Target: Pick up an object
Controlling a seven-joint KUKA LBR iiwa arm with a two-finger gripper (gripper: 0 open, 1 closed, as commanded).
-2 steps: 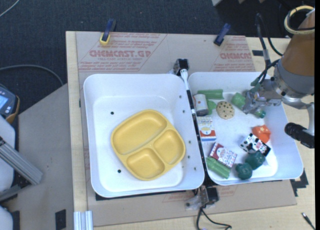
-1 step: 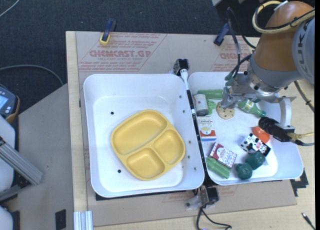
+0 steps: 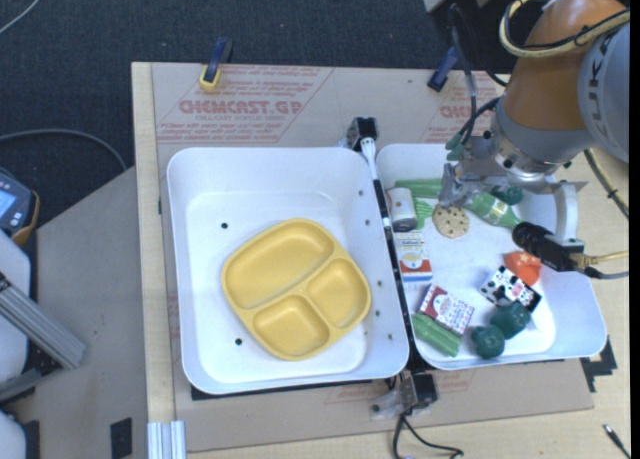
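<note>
Gripper (image 3: pixel 455 190) is hovering near the right bin's (image 3: pixel 585 332) far edge over a cookie (image 3: pixel 452 220); I'm centring first, grip state unclear.

Glossy yellow plastic tray (image 3: pixel 296 288) in smooth white plastic bin (image 3: pixel 195 247); matt brown board bench (image 3: pixel 250 107).

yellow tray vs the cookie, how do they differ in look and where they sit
The yellow tray is large, rounded-rectangular and split into three compartments; the cookie is small, round, tan and dotted with dark specks. The tray lies alone in the left bin; the cookie lies in the right bin among other small items, just below the claw. Both rest flat on a white bin floor.
</note>
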